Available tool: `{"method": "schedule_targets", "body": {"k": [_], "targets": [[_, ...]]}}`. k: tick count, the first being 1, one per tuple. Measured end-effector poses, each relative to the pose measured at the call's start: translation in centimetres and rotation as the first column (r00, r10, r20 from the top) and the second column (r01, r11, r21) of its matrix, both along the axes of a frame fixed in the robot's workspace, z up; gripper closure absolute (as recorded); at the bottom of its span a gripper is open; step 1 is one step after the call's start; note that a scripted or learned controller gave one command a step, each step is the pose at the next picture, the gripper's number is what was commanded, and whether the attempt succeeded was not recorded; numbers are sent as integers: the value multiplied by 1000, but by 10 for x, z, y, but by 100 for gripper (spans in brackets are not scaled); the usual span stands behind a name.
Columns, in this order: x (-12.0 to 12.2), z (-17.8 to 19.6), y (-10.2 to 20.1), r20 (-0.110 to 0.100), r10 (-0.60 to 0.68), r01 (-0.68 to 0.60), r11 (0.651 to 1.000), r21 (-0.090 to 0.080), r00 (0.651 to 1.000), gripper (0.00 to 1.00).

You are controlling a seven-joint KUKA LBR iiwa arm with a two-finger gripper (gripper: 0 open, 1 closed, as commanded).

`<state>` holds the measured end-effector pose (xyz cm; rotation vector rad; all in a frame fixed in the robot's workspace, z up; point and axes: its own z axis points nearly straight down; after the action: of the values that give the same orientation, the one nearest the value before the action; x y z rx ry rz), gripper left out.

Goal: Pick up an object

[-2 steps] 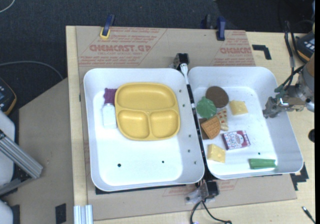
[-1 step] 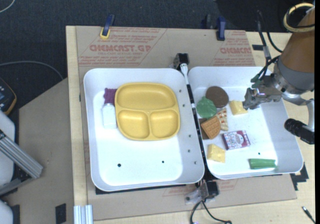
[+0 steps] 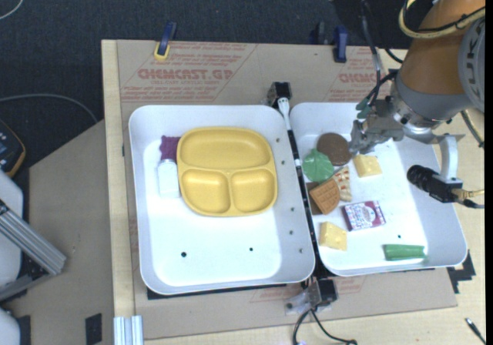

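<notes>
Over the right bin (image 3: 439, 239) the arm (image 3: 439, 51) reaches in from the right, its orange band above the wrist, and the gripper (image 3: 363, 135) sits low above the bin's upper part. Whether it is wide, narrow or closed on anything cannot be told from this angle, since the wrist body hides the tip. Just beside the gripper lie a brown round piece (image 3: 334, 148) and a pale yellow block (image 3: 367, 165); contact with either cannot be judged.

Next to the brown piece, toward the divider, sits a green round object (image 3: 316, 165). Below it lies a tan waffle-like piece (image 3: 326, 195), touching a small speckled piece (image 3: 343, 182). Further down is a purple packet (image 3: 363, 216), then a yellow wedge (image 3: 333, 236) near the bin's lower left. A green bar (image 3: 404, 252) lies along the lower right edge.

The left bin (image 3: 154, 251) holds a yellow divided plate (image 3: 226, 169) in its upper half. Against the plate's left side are a purple item (image 3: 169, 147) and, just below it, a white item (image 3: 166, 179), possibly a small bottle.
</notes>
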<state>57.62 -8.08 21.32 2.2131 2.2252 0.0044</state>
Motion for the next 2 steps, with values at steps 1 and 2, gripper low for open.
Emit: {"method": "schedule_targets", "body": {"k": [1,2], "targets": [[25,23,23,2,-1,1,1000,0,1000,100],[16,15,23,-8,-6,6,1000,1,1000,100]]}}
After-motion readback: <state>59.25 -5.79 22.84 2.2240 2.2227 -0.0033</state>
